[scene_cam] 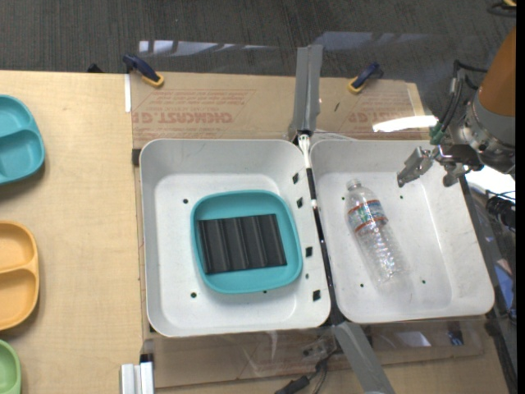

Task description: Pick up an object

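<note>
Clear plastic bottle (373, 230) lies on its side in the right bin (459, 294), cap toward the far wall, roughly central, so clear of the walls for an approach from above. Left bin (164, 302) holds a teal tray (212, 281) with a dark ribbed insert. Gripper (432, 167) hovers over the right bin's far right corner, well apart from the bottle; fingers appear spread and hold nothing, though small in view. Pick not yet begun.

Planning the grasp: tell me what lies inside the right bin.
One clear plastic water bottle lies on its side in the right bin, cap toward the far wall. The gripper hangs over the bin's far right corner. The floor directly under the bottle is covered.
</note>
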`<state>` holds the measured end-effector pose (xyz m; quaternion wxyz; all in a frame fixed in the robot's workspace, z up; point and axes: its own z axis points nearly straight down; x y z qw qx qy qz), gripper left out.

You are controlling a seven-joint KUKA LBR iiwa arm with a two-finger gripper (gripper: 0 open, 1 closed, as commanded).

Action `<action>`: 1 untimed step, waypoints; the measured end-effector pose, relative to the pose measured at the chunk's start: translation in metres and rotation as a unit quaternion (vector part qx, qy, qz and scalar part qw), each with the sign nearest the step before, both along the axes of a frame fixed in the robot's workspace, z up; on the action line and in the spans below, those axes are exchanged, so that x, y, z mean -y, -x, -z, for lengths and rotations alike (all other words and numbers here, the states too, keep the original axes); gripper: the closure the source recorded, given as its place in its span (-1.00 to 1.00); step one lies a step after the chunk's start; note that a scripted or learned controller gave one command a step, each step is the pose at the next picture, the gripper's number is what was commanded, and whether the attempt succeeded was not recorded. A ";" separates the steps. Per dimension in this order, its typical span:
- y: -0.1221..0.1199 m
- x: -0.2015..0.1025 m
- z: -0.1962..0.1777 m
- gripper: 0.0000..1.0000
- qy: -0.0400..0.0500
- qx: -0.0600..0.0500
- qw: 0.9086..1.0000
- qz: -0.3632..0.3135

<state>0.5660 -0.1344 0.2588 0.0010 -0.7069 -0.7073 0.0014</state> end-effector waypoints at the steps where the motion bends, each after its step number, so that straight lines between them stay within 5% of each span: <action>1: 0.000 0.000 0.000 -1.00 0.000 0.000 1.000 0.000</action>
